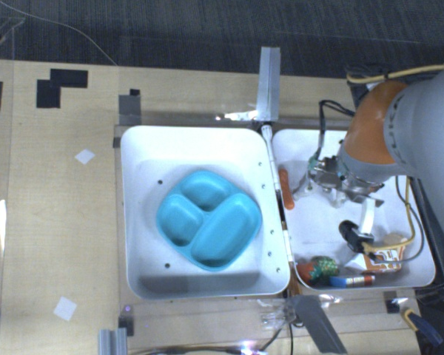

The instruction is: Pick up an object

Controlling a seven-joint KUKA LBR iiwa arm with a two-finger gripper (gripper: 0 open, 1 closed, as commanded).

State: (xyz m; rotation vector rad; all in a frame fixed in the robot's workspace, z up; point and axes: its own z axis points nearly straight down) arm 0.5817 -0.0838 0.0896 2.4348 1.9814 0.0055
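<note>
Hanging over right bin [318,231], tool [318,173] near left wall.

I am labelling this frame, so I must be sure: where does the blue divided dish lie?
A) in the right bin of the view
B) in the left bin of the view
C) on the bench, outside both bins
B: the blue dish lies flat on the floor of the left bin, while the arm reaches over the right bin.

We see bright, even light on the left bin [137,220], glare beyond its far rim, shadow inside its near wall.
</note>
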